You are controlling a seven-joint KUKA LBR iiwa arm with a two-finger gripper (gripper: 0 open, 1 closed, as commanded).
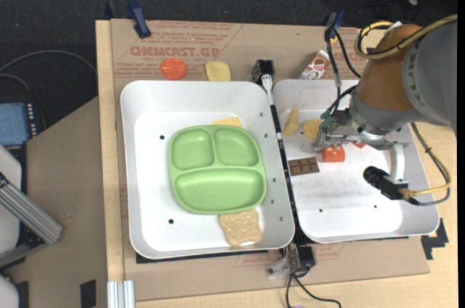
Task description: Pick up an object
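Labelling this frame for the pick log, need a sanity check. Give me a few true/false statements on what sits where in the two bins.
1. A green divided plate lies in the left bin. True.
2. A brown chocolate bar lies in the right bin. True.
3. The cracker lies in the right bin. False: it lies in the left bin, at the plate's near edge.
4. The gripper is above the left bin. False: it is over the right bin, right by a small red block.
5. An orange round piece lies on the cardboard outside both bins. True.
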